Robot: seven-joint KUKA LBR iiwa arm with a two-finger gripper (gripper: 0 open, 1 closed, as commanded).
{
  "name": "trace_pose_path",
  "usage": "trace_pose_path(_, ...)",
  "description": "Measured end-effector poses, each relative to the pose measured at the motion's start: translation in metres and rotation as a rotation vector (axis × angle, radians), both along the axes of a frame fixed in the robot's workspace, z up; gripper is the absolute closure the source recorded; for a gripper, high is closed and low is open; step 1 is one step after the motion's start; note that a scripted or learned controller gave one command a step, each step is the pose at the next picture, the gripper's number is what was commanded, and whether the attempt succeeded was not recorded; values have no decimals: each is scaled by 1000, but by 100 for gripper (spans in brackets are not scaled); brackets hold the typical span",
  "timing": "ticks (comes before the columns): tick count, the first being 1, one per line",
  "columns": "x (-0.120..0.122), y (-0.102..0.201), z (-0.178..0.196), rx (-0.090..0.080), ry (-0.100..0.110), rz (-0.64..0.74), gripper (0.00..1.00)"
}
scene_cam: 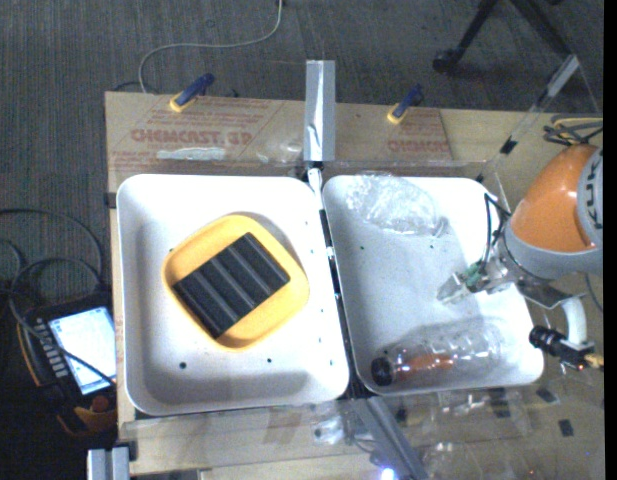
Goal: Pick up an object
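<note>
Bench with two white bins, arm [558,218] at the right.
Left bin [138,268] holds a yellow-and-black pad [236,280]; right bin [388,298], a bottle [438,353]. Gripper state: cannot tell.

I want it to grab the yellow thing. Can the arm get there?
Probably yes: the yellow thing lies uncovered in the left bin, nothing on top. The arm must cross the right bin first.

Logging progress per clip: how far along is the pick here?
Nothing looks picked yet. The yellow and black object lies in the left bin; the clear bottle and crumpled plastic lie in the right bin. The arm sits at that bin's right edge, nothing visibly held. Grasping and lifting remain.
</note>
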State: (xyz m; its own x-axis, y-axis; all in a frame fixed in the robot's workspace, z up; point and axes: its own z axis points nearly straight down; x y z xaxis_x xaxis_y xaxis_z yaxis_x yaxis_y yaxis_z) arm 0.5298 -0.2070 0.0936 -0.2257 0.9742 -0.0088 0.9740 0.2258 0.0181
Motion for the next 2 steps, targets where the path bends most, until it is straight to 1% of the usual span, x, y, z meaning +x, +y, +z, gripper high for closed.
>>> trace_pose_path(1,-2,75,0,3,-3,-263,0)
trace_pose_path(2,-17,74,99,4,19,-135,0)
